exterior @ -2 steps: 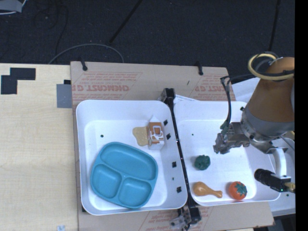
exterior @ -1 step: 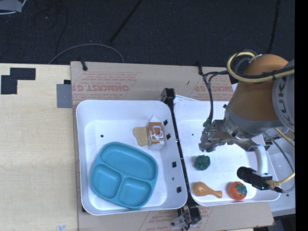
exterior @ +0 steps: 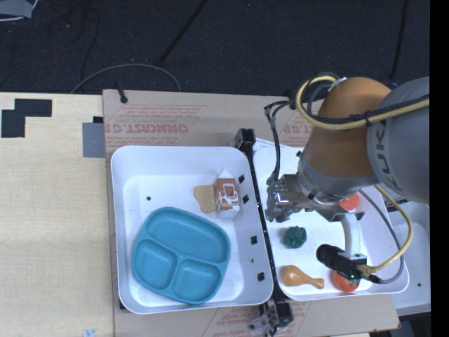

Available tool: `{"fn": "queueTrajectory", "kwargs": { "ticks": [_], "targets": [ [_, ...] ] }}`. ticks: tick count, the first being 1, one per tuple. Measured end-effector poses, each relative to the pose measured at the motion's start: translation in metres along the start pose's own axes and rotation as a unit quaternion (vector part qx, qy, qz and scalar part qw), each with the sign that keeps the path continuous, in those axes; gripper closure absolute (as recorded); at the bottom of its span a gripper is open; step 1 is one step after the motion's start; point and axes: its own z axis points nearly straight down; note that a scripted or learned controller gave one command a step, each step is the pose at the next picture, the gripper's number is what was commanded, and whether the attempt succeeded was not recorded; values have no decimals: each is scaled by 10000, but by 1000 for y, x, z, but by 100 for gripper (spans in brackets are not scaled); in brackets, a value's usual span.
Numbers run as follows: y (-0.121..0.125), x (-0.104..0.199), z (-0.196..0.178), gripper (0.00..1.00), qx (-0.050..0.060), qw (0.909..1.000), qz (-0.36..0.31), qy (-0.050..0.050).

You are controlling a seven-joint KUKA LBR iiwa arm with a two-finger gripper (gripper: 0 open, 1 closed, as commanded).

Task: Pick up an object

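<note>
One knobbly green lump (exterior: 295, 236) sits beside the metal claw (exterior: 279, 203), whose opening cannot be told.

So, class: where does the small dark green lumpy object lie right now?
In the camera view, the small dark green lumpy object lies in the right white bin, near that bin's left wall, just above the orange drumstick-shaped toy.

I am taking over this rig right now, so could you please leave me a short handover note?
Gripper hangs over the left part of the right bin, close to the green lump; grip state unclear.
The right bin also holds an orange drumstick toy and a red piece, partly hidden.
Left bin: blue divided plate, small carton, tan piece beside it.
Done: nothing visibly picked up. Remaining: grasp and lift one object.
</note>
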Motion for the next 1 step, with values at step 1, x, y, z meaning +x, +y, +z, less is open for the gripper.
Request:
{"fn": "queueTrajectory", "kwargs": {
  "ticks": [1],
  "targets": [
    [10, 58, 7, 100, 2, 10000, 9, -8]
  ]
}}
